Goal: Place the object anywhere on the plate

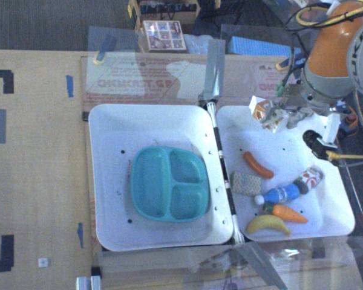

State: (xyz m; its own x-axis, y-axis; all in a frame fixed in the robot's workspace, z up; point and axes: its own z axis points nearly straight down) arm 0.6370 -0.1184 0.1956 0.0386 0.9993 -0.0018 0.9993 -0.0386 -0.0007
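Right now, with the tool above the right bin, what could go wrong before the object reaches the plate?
1. The small white and orange carton at the tool sits far from the teal divided plate; a weak grip could drop it on the way.
2. The raised rims between the two white bins lie across the path and could catch a low carry.
3. The plate has ridges, so the carton may land tilted.

Grey arm [345, 41] with an orange band and a small metal gripper [277, 118]

The wrist housing is rounded, glossy orange above and pale grey below. Dark cables, one with yellow, loop over its top, and another yellow-and-black cable trails off near its lower side. A black fitting sits beside a white bracket under the wrist. The gripper is silvery metal with small green and red spots at its base.
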